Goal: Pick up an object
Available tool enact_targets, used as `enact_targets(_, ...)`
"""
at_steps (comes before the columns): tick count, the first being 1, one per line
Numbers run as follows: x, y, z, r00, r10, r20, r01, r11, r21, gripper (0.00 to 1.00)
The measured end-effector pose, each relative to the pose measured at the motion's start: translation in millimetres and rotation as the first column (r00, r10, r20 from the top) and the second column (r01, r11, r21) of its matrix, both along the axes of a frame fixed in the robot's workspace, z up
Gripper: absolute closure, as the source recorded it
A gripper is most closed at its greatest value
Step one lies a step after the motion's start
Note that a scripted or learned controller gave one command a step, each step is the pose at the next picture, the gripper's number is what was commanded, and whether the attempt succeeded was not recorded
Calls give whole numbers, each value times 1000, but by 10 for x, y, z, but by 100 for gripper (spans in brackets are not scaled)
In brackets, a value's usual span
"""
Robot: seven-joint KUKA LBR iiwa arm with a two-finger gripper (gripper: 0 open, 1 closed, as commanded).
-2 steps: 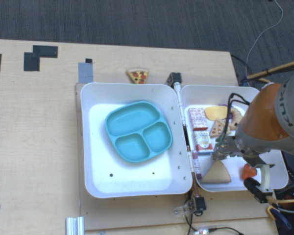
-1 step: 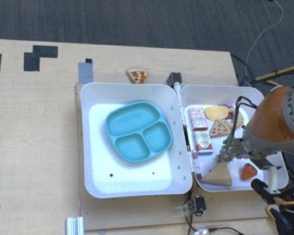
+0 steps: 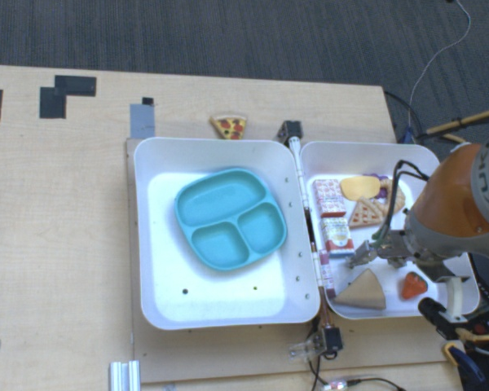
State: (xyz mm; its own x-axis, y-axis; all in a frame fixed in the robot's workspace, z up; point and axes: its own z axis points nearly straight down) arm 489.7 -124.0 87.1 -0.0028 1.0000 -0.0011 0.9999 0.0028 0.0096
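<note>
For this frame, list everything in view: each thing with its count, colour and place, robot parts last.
Bins: 2, white, side by side on the bench.
Divided plate: 1, turquoise, left bin.
Pizza slice toy: 1, tan and red, on the bench behind the left bin.
Yellow toy: 1, right bin, far side.
Waffle wedge: 1, tan, right bin.
Flat packets: 2, white and red, right bin's left side.
Brown wedge: 1, right bin, near edge.
Red toy: 1, right bin.
Arm: 1, grey and orange, over the right bin.

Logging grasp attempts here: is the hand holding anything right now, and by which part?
It cannot be told. The hand is low over the right bin, beside the tan wedge, but the view does not show any object caught in it.
</note>
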Motion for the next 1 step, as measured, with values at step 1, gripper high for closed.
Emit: enact_targets(1, 20, -1, 115, 1000, 3, 6, -3, 1000, -2, 100)
